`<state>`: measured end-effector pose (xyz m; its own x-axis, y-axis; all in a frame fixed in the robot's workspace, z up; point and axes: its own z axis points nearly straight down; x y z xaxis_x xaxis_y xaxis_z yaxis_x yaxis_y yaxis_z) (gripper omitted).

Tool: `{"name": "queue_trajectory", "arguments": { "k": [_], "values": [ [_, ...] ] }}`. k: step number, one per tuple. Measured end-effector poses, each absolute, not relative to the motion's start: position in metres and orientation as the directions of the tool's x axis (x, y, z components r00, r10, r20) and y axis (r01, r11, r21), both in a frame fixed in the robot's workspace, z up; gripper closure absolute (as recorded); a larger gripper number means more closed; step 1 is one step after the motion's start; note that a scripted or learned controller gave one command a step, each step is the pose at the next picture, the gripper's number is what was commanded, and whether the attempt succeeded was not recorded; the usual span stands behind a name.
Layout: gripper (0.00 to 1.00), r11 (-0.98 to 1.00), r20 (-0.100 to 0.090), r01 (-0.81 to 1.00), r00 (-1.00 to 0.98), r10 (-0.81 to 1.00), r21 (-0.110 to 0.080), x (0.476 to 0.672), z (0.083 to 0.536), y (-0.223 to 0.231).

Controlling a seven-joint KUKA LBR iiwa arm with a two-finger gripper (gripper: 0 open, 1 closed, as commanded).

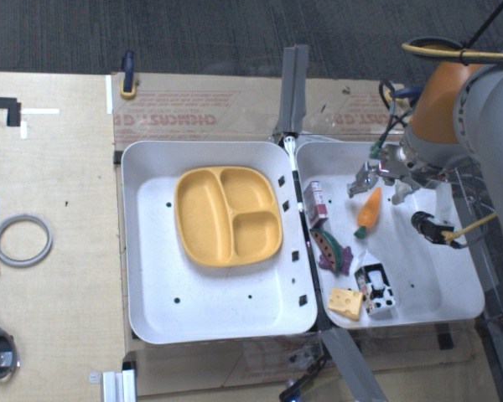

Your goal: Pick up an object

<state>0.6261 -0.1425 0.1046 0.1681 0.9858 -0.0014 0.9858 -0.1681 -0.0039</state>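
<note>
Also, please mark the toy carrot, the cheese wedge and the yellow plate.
toy carrot (370, 209): camera view, orange body.
cheese wedge (345, 302): camera view, top face.
yellow plate (203, 212): camera view, large compartment floor.

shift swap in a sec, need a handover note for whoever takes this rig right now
Gripper: low over the back of the right bin, at the upper end of the carrot. Whether it has a grip cannot be told.
Things: the carrot, small pink box, purple and green toy, cheese wedge and black and white piece are in the right bin. The yellow divided plate is in the left bin.
Done: arm is placed at the carrot; no lift confirmed.
Left: confirm a hold, then lift one object clear.
</note>
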Motion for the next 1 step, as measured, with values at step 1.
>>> {"name": "queue_trajectory", "arguments": {
  "k": [1],
  "values": [
    [0.0,0.0,-0.002,1.0,0.0,1.0,0.0,0.6591,0.1919,-0.0762]
  ]
}}
